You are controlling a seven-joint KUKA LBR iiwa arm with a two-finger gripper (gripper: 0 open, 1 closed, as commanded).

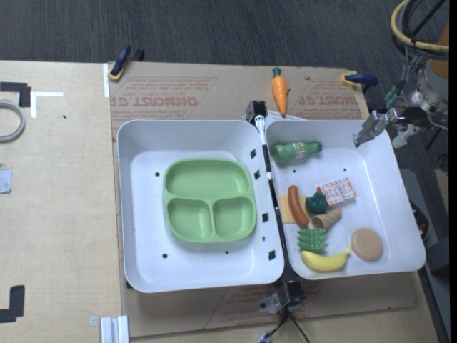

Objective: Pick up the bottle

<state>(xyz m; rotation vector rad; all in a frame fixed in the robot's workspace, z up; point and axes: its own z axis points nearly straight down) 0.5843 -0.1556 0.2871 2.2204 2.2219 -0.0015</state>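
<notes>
Bench: cardboard sheet [164, 91] under two white bins, dark floor behind.
Bottle: green bottle [296, 151] on its side, far-left corner of right bin [396, 184], apart from other items.
Neighbours: hot dog [298, 205], box [335, 191], banana [325, 260], cookie [367, 244] nearer the front.
Left bin: green divided plate [210, 200].
Carrot: carrot [278, 91] outside, behind the bins.
Gripper: gripper [373, 128] over right bin's far-right corner, well apart from bottle; finger state can't tell.

The left bin [136, 213] holds a divided plate [210, 200]. In the right bin [400, 213] the bottle [295, 151] lies at the far left corner, and the banana [325, 260] lies at the near side. The carrot [278, 90] lies on the cardboard behind the bins.
</notes>
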